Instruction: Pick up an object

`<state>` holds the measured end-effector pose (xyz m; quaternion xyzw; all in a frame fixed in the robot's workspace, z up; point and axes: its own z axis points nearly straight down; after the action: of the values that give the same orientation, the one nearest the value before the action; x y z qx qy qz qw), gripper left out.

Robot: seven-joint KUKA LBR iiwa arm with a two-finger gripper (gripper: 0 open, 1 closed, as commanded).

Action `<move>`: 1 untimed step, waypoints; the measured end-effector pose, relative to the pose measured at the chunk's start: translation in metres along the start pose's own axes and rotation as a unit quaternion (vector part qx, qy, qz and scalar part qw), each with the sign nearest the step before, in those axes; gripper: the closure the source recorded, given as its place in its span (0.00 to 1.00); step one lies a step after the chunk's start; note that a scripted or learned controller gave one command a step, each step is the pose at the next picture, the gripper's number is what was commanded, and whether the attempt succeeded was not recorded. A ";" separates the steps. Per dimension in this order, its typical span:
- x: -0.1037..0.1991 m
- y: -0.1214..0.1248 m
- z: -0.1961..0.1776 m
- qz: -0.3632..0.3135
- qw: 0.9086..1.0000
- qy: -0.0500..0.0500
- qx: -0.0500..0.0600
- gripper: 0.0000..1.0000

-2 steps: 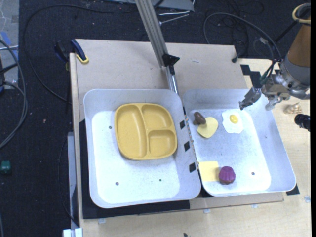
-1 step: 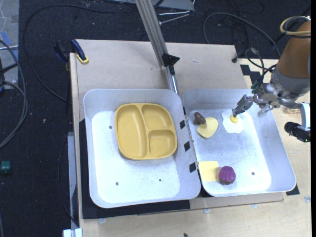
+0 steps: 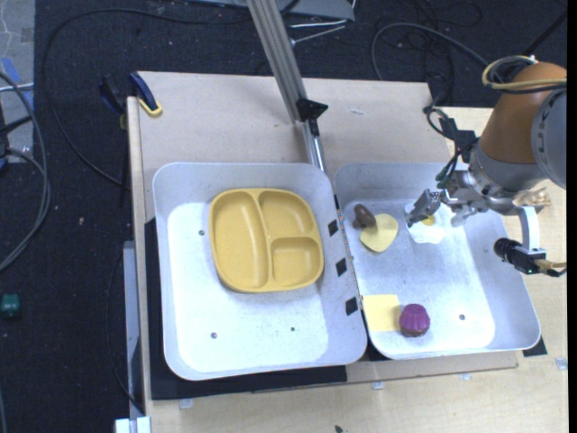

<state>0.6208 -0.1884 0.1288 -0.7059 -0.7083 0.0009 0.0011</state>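
In the right bin (image 3: pixel 478 269) my gripper (image 3: pixel 426 213) hangs low over the back part, right above a small white object (image 3: pixel 429 234) with a yellowish top. The view does not settle whether it touches that object. To its left lie a pale yellow round piece (image 3: pixel 381 233) and a small brown object (image 3: pixel 363 215), touching each other. Near the front of the same bin sit a yellow square block (image 3: pixel 380 313) and a purple lump (image 3: pixel 414 319), side by side.
The left bin (image 3: pixel 189 332) carries a yellow divided plate (image 3: pixel 267 239). A slanted metal pole (image 3: pixel 279 48) comes down to the gap between the bins. The arm's orange band (image 3: pixel 518 120) and grey wrist stand over the right bin's back right corner.
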 end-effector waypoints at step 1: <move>0.000 0.001 -0.014 0.000 1.000 -0.001 -0.003 1.00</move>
<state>0.6221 -0.1888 0.1429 -0.7056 -0.7086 -0.0005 -0.0018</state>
